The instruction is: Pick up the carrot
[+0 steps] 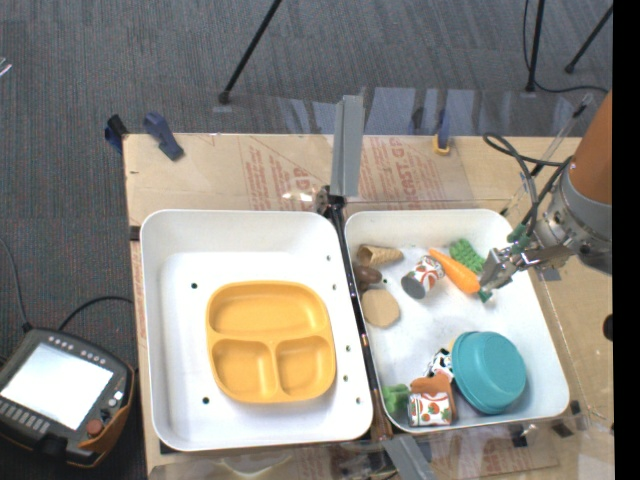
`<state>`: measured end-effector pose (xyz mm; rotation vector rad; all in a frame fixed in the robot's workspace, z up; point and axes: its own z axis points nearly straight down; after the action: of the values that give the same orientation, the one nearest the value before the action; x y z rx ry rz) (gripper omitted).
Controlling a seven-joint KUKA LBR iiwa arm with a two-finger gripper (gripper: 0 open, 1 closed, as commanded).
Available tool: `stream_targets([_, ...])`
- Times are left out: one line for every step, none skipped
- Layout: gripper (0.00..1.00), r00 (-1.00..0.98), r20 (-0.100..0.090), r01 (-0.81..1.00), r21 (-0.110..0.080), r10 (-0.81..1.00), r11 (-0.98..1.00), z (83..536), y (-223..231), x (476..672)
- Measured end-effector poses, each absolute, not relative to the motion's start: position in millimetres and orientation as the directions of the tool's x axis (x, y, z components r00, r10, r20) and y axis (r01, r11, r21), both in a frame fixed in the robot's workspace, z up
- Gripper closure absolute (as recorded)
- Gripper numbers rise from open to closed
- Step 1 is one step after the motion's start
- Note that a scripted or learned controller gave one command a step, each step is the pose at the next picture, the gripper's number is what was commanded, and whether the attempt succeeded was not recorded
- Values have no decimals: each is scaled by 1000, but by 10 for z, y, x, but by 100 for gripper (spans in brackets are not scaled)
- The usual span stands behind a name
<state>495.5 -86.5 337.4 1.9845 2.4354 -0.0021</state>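
Note:
The carrot [455, 270], orange with a green leafy top [464, 252], lies slantwise in the upper middle of the right bin [520, 343]. My gripper [494, 274] hangs just to the carrot's right, its fingers pointing down-left toward the carrot's lower end. Nothing shows between the fingers, and the carrot rests on the bin floor.
Around the carrot lie a small can [422, 276], a brown cone-shaped piece [378, 255], a tan round piece [380, 308] and a dark piece [366, 277]. A teal bowl [489, 371], a red-and-white box [431, 407] and a green item [396, 398] sit at the front. The left bin holds a yellow divided plate [271, 341].

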Motion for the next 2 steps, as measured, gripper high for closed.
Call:
stream_targets([100,-256,2,967,-7,967,256,3077,-522,5408])
stream_targets([100,-415,6,910,-11,910,415,2005,-539,4946])
